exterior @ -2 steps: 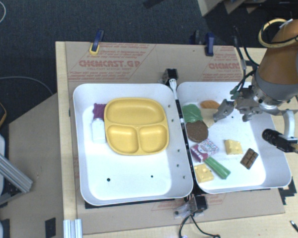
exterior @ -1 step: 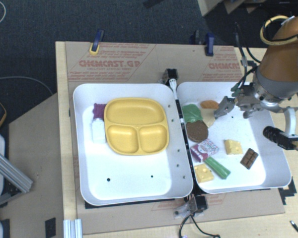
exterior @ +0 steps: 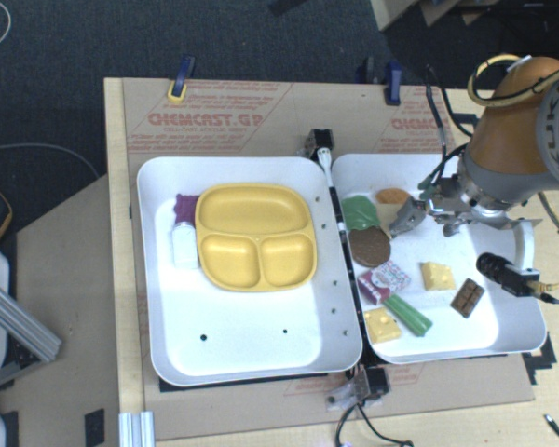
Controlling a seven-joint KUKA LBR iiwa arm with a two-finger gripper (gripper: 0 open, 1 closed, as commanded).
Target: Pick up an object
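Objects lie loose in the right white bin [exterior: 517,333]: round brown disc [exterior: 369,247], green cylinder [exterior: 408,314], yellow cube [exterior: 437,276], brown block [exterior: 467,298]. Gripper [exterior: 427,214] hangs over the bin's far-left part, fingers spread apart, nothing between them.

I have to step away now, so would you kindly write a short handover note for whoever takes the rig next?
Gripper: low over the right bin, near its back; nothing seen between its fingers.
Right bin: green block, brown disc, orange piece, yellow cube, brown block, green stick.
Left bin: yellow divided tray, white bottle.
Done: nothing picked up.
Left: grasp and lift one object.
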